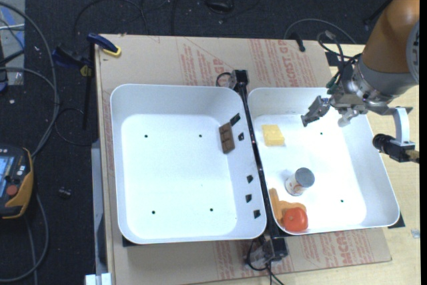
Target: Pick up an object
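Note:
In the right bin (373, 170) lie a yellow block (273, 135) near the back left, a small grey-topped can (299, 181) in the middle, and a red-orange object (291, 213) in the front left corner. A brown bar (227, 138) rests against the right wall of the left bin (133, 103). My gripper (330, 111) hangs over the back of the right bin, to the right of the yellow block, and its fingers are spread with nothing between them.
The bins sit side by side on a cardboard-covered bench (320, 53). A black divider strip (252, 157) with clips runs between them. Cables lie on the dark floor behind, and a blue-and-yellow clamp (101, 45) grips the bench's back left corner.

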Controlling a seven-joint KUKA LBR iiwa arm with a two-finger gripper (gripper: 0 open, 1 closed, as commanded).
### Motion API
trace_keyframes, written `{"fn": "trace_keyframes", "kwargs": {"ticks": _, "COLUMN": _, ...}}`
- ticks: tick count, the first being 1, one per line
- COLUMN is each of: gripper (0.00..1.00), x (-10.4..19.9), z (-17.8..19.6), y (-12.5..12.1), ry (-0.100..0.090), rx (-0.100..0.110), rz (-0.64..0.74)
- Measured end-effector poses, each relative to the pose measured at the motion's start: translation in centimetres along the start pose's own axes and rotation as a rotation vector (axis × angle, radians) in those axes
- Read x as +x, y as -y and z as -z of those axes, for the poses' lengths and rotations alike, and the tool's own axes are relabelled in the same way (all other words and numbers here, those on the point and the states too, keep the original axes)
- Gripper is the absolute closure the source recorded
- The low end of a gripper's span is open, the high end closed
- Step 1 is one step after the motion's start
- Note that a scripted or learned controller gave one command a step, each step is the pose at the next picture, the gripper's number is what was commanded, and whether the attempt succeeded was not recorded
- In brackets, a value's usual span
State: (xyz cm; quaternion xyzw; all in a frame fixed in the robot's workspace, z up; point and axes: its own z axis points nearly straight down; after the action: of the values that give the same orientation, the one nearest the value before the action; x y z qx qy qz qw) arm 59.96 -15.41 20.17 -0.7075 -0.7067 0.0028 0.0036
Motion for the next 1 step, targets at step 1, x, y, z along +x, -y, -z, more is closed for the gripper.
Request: {"fn": "trace_keyframes", "kwargs": {"ticks": 1, "gripper": 0.0, "x": 0.03, "z": 0.51, "y": -0.19, "ry": 0.001, "rx": -0.009, "rz": 0.001}}
